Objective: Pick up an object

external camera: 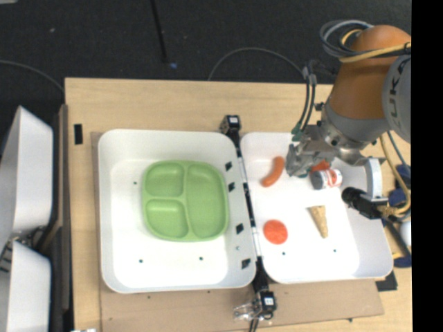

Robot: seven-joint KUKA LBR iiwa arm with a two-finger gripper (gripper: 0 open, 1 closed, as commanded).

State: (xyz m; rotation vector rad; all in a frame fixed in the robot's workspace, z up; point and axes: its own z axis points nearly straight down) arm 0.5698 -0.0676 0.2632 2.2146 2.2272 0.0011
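In the right bin (360, 258) lie several small objects. An orange sausage-shaped piece (272, 172) sits near the bin's left side, a red round piece (275, 232) lies toward the front, and a tan cone (319, 220) is to its right. A small grey, white and red can (326, 178) rests on its side. My gripper (302, 160) hangs low over the bin's back part, between the orange piece and the can, close to both. The arm's wrist covers the bin's back right corner.
The left bin (118, 254) holds a green divided plate (185, 200). A black divider with clips (243, 206) runs between the bins. Cables and a black fitting (363, 203) lie along the right bin's right edge.
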